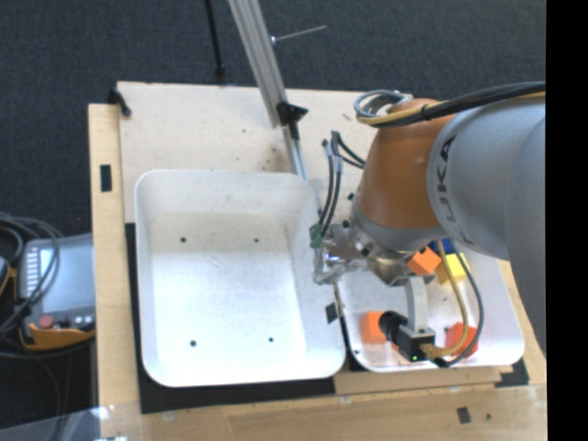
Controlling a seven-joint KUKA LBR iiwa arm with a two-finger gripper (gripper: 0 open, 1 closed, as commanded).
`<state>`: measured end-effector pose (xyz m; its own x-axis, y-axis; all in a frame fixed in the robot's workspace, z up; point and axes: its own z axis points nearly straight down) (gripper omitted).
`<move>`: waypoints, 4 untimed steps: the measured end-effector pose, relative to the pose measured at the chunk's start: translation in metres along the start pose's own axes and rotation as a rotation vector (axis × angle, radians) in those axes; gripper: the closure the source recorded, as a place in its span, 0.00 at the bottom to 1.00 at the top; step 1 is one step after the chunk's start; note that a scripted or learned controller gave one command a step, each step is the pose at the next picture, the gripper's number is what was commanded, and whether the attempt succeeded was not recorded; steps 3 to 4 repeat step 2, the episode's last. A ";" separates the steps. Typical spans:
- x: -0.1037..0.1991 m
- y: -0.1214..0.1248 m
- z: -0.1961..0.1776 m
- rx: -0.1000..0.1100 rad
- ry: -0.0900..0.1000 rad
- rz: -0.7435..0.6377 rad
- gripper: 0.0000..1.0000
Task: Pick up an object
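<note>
Grey arm with orange band (413, 173) reaching in from the right, hanging over most of the shallow white right-hand bin (503, 338). Two-finger gripper (331, 283) low at the seam between the two bins, over the right-hand bin's left wall. Cannot tell whether jaws released or clenched.

Small orange block (371, 326) lying on the right-hand bin's floor near its front left corner, just right of the gripper. Farther back in the same bin, partly hidden under the wrist: second orange piece (424, 262), yellow piece (457, 269), blue scrap (446, 246), shapes too covered to tell.

Shallow white left-hand bin (230, 274) just beside, a few dark specks on its floor. Both bins on a pale wooden table (184, 127). Slanted aluminium rail (262, 49) rising from the table's back. Grey handheld pendant with orange trim (50, 288) off the table's left edge.
</note>
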<state>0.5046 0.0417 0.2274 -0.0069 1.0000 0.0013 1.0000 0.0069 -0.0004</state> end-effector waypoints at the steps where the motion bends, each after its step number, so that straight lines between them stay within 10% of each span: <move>1: 0.048 -0.006 0.004 0.002 0.001 -0.001 1.00; 2: 0.045 -0.005 0.004 0.002 0.000 0.004 0.00; 4: 0.045 -0.005 0.004 0.002 0.000 0.004 0.00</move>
